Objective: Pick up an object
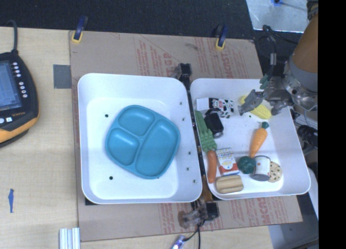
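Observation:
The right bin (300,150) holds several toy foods. Among them are a yellow piece (260,111), an orange carrot (258,141), a cow-patterned carton (220,105), a black item (214,123) and a green vegetable (205,133). My gripper (262,106) hangs over the bin's far right part, right above the yellow piece. Its fingers are spread open, one on each side of that piece, with nothing visibly gripped. The arm hides part of the yellow piece.
Near the right bin's front lie a bread piece (228,184), a can (261,168), a cookie (275,172), a small box (226,162) and a dark green lump (246,164). The left bin (92,183) holds a blue divided plate (142,141). A pendant (13,93) lies far left.

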`<state>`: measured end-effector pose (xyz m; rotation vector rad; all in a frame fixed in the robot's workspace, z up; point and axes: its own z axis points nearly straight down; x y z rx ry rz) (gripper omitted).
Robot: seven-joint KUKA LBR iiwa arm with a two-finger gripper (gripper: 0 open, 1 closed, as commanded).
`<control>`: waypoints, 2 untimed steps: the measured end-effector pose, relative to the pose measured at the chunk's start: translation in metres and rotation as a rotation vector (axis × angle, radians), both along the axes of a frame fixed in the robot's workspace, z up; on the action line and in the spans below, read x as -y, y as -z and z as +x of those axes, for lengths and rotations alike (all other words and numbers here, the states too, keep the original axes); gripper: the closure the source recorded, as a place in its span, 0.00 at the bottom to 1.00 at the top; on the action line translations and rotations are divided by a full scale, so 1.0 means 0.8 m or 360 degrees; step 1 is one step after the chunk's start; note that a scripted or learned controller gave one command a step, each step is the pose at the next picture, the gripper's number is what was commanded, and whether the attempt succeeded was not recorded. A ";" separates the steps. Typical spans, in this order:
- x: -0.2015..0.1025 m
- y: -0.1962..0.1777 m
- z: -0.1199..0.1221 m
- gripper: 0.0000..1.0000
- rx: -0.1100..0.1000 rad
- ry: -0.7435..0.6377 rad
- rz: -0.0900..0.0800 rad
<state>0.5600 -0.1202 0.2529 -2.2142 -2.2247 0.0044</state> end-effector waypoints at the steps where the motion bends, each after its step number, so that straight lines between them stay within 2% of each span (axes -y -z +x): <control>1: 0.116 0.139 0.043 0.00 -0.0004 0.0002 -0.0003; 2: 0.100 0.202 0.001 0.00 -0.0002 -0.0001 0.0000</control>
